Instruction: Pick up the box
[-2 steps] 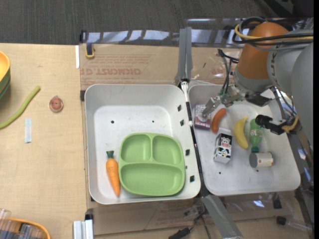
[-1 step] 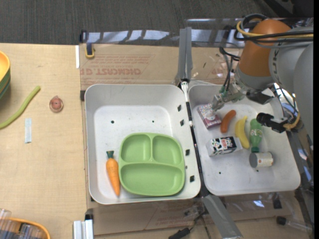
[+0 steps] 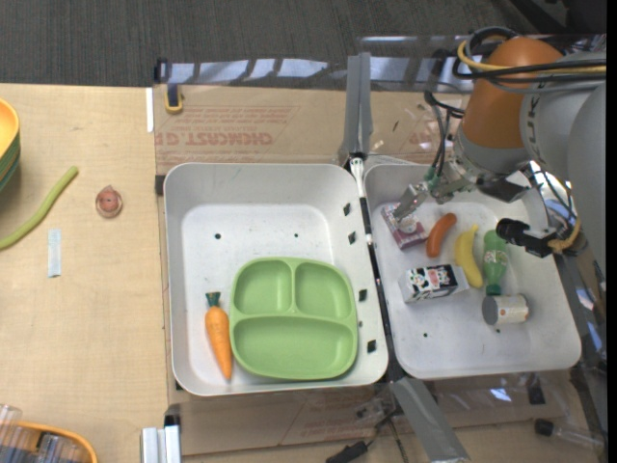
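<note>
Black-and-white box (image 3: 430, 283) — lying tilted in right bin (image 3: 463, 355).

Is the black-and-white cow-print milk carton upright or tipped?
Tipped: the cow-print milk carton lies on its side on the right white bin's floor.

In the right bin (image 3: 540, 355), the gripper (image 3: 413, 204) hangs over a pinkish packet (image 3: 400, 228) at its upper left. The black-and-white box (image 3: 430, 283) lies lower, beside a sausage (image 3: 440, 234) and banana (image 3: 468, 257).

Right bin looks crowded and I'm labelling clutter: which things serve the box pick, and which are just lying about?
Job:
milk carton box
gripper

Lying about:
pink packet
sausage
banana
green bottle
grey can
carrot
green divided plate
</note>
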Available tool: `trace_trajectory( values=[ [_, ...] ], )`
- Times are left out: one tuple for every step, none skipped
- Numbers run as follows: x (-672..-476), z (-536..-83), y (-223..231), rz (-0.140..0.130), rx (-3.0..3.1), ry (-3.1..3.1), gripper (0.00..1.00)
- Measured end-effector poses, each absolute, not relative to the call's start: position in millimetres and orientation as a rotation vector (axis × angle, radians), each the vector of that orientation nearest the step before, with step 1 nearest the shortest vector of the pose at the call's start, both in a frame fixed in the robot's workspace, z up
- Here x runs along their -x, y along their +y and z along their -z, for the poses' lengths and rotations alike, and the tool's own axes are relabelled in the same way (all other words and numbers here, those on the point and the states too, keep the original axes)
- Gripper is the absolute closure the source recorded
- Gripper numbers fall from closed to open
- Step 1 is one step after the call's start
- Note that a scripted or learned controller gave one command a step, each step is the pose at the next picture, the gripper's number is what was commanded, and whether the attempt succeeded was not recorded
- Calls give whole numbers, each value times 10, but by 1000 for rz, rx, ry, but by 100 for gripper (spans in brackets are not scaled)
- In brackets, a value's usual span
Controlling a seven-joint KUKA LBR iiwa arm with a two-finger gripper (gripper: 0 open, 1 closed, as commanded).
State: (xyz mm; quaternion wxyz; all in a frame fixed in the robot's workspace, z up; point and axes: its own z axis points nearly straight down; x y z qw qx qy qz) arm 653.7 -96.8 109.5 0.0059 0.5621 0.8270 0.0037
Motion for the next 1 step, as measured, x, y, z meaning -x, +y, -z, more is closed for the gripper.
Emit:
trace_trajectory(
  values=[
    [-6090,-916,-1021,1,-1871,2524,0]
  ],
)
